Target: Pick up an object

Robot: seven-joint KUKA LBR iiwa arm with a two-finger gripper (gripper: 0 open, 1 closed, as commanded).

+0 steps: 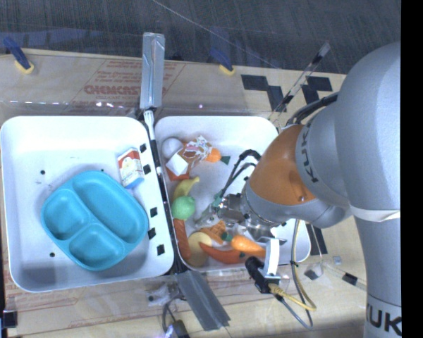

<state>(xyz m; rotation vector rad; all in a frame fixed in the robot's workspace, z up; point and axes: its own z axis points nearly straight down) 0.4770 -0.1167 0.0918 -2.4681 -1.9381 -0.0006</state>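
Note:
The right bin (218, 127) holds a heap of toy food: a green round piece (184, 207), a yellow banana (186, 186), an orange carrot (244, 244), a tan piece (198, 241), a white round piece (171, 146) and an orange-and-white packet (197, 150). My gripper (224, 217) is low in this bin, just above the carrot and right of the green piece. The orange wrist band and grey arm cover most of it from above.
The left bin (28, 139) contains a blue three-part tray (93, 219) and a small red-and-white carton (130, 167) by the divider. A metal bar (152, 76) stands between the bins at the back. Cables trail near the front right.

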